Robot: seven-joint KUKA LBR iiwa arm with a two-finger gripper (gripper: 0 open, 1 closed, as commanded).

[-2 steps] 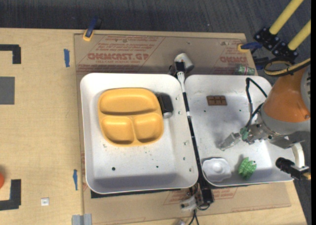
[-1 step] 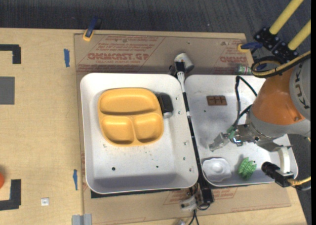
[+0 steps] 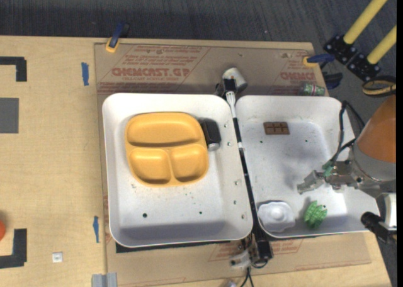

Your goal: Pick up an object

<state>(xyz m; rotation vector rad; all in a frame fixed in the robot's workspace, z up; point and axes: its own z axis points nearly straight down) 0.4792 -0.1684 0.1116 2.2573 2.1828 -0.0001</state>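
In the right bin [image 3: 286,101] lie a small brown chocolate-like block [image 3: 276,129] at the back, a white round cup [image 3: 275,214] at the front left and a green knobbly toy [image 3: 315,213] at the front. My gripper [image 3: 308,183] hangs low over the right bin's right half, just above and behind the green toy, with the orange-banded arm [image 3: 381,138] behind it. Nothing shows in its grasp. In the left bin [image 3: 164,219] a yellow divided tray [image 3: 167,147] rests at the back, with a black object [image 3: 211,133] against its right edge.
The wall where the two bins meet [image 3: 242,166] runs down the middle. A cable [image 3: 345,129] loops from the arm over the right bin's far corner. Yellow-and-black poles [image 3: 368,15] stand at the back right. A cardboard sheet [image 3: 151,68] lies under the bins.
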